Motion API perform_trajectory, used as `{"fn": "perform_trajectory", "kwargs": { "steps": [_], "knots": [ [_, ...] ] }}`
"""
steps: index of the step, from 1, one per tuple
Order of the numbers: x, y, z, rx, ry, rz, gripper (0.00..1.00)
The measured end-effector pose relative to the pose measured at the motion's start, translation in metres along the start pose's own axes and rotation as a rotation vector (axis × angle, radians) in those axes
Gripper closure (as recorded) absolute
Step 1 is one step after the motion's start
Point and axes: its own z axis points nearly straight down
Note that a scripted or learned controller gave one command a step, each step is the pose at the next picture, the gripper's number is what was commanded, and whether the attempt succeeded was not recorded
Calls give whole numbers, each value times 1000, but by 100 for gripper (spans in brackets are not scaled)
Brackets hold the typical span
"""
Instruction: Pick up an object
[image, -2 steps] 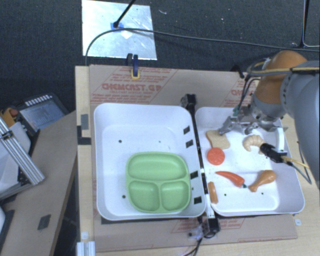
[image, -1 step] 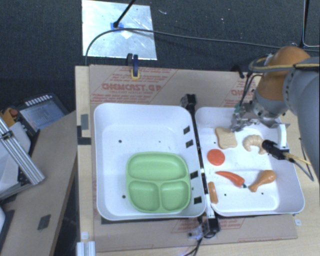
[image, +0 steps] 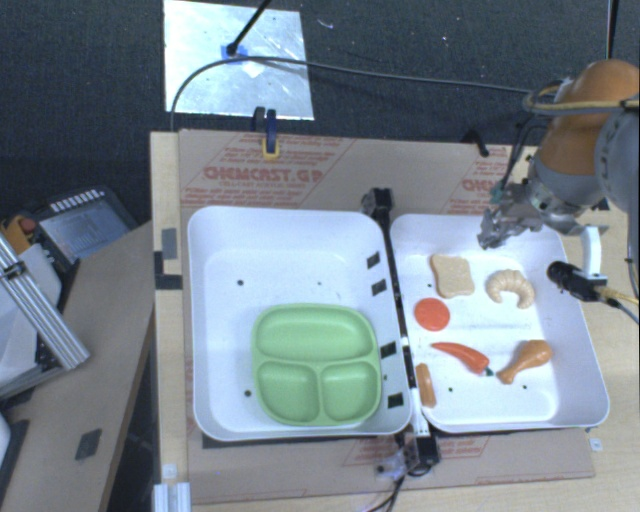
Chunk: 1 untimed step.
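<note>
gripper (image: 497, 232) parked over right bin (image: 575, 395) back edge, nothing grabbed; fingers too blurry, can't tell; toast (image: 453, 275), croissant (image: 511, 288) close below.

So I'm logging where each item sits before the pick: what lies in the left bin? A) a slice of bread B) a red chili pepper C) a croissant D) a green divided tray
D: the green divided tray lies in the left bin, while the bread slice, chili pepper and croissant all lie in the right bin.
</note>
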Motion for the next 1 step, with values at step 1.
{"fn": "perform_trajectory", "kwargs": {
  "steps": [1],
  "knots": [
    [-1,1,-65,-3,-1,-1,100]
  ]
}}
